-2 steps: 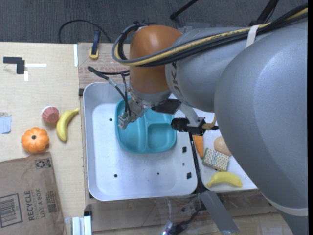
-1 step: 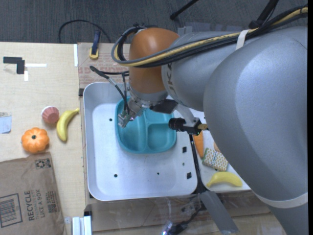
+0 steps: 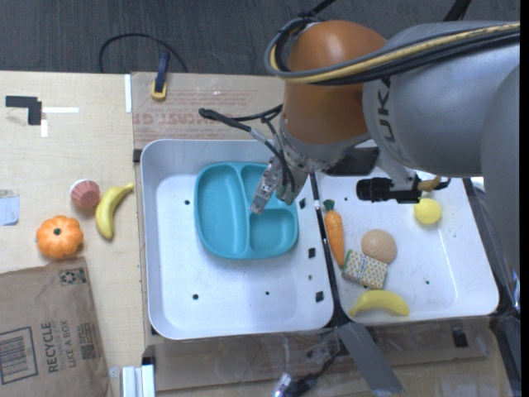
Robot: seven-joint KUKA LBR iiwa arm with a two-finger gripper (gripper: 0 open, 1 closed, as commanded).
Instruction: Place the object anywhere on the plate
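Jaws (image 3: 269,190) being held low over right compartment of blue plate (image 3: 223,213), positioned for release; jaw state, contents cannot be told

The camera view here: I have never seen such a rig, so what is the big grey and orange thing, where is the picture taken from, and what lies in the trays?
One fixed camera looks down at a slant on a bench. The big grey shape with the orange band is a robot arm, reaching in from the right. Its gripper hangs over a teal divided plate, which lies in the left white bin. I see nothing between its fingers, and whether they are open or shut I cannot tell. The right white bin holds a carrot, a yellow ball, a tan round thing resting against a patterned block, and a banana. Outside the bins, on the wooden bench at left, lie a second banana, a small pumpkin and a pinkish cupcake-like toy.
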